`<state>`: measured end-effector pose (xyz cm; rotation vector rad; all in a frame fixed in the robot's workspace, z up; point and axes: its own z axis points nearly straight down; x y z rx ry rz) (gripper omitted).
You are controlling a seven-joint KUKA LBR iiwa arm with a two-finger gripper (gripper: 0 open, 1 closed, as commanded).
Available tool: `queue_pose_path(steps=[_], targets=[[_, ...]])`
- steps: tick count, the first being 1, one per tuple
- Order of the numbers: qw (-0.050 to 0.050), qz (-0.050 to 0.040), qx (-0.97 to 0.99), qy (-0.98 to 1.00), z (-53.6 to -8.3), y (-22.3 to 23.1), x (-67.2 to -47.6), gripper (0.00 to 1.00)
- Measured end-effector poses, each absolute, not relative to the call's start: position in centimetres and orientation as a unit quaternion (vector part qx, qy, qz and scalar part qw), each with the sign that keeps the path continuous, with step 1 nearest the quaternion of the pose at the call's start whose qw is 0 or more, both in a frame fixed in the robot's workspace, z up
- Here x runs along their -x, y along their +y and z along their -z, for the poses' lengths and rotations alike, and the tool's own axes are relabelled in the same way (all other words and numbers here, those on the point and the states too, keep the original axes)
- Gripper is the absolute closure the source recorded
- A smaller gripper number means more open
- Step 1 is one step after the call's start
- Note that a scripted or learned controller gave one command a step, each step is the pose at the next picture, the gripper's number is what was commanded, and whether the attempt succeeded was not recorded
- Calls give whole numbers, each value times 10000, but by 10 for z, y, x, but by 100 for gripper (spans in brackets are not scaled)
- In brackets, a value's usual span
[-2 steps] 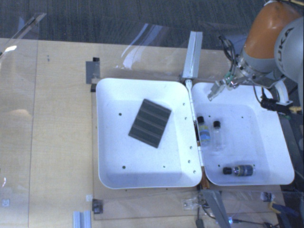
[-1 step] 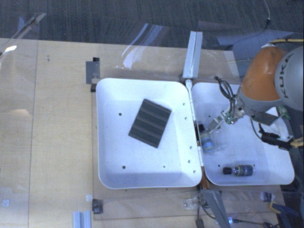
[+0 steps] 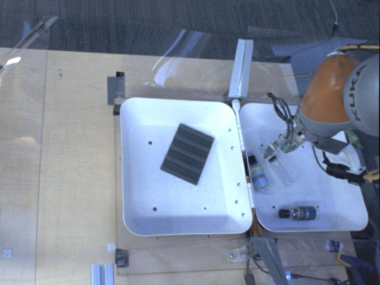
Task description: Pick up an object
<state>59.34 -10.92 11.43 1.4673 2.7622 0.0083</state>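
Over the right bin (image 3: 350, 218) the grey arm with its orange band reaches in, and its end effector (image 3: 279, 148) hangs low above the bin floor; whether it is spread or pressed together I cannot tell, since cables and the wrist crowd that spot. Nothing is visibly pinched. Two candidates lie in this bin: a small clear bottle with a blue label (image 3: 259, 177) close against the wall shared with the left bin (image 3: 136, 212), just beside the end effector, and a dark bottle with a blue band (image 3: 300, 212) lying on its side near the front edge, well apart from it. Both look light, rigid and round, so likely to roll or slip; a grasp across the middle of the body, square to its long axis, seems soundest. The bottle by the wall leaves little room on one side. On the left bin's floor rests a dark ribbed rectangular pad (image 3: 187, 154), flat and tilted, probably harder to lift from above.
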Motion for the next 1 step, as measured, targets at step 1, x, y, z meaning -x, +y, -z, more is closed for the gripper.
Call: queue_pose_path(steps=[1], targets=[[32, -19, -4807, 8769, -213, -55, -643, 100]])
